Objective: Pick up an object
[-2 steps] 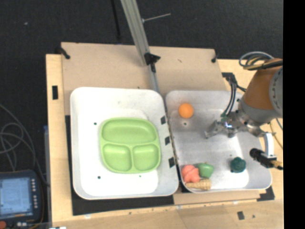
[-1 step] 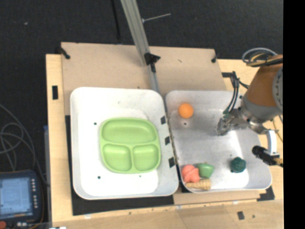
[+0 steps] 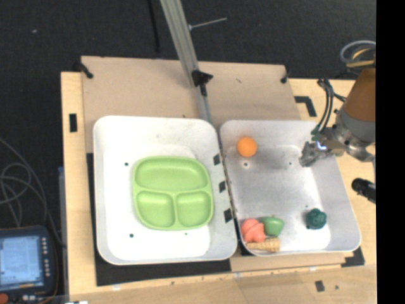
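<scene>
In the right bin [image 3: 278, 189] lie an orange ball [image 3: 247, 147] near the back left, a dark green round object [image 3: 316, 218] near the front right, and a cluster at the front left: a pink piece [image 3: 253, 230], a green pepper-like piece [image 3: 273, 224] and a tan cone-like piece [image 3: 268, 245]. My gripper [image 3: 309, 153] hangs over the bin's back right part, at the end of the grey arm with the orange band [image 3: 362, 97]. It is apart from every object, and nothing shows between its fingers.
The left bin [image 3: 114, 189] holds a light green divided plate [image 3: 172, 192]. A slanted metal pole [image 3: 183, 43] rises behind the bins. A screen device [image 3: 24, 258] sits at the lower left, off the bench.
</scene>
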